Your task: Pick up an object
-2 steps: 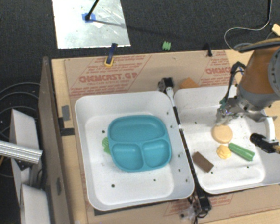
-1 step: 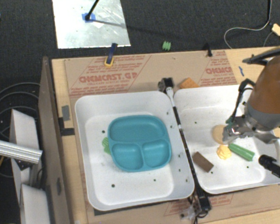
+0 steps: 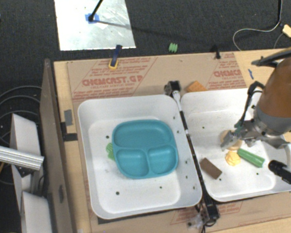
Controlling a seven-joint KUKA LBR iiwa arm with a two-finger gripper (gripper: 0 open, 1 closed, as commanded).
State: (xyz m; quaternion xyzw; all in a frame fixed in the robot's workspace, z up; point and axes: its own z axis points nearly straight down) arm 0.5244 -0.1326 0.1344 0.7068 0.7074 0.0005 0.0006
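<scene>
The gripper point(image 3: 233, 140) hangs low in the right bin point(image 3: 211, 109), just above a yellow object point(image 3: 232, 158) and green object point(image 3: 251, 157); nothing looks lifted yet.

The cardboard sheet point(image 3: 131, 71) under the bins bears red print reading "CHEMCAST GP" at its left; a similar red mark at its right is partly hidden.

A shiny metal sheet point(image 3: 94, 21) lies on the dark floor beyond the bench. Cardboard point(image 3: 131, 75) lines the benchtop, with a yellow-and-blue clamp point(image 3: 115, 58) on its far edge.
</scene>
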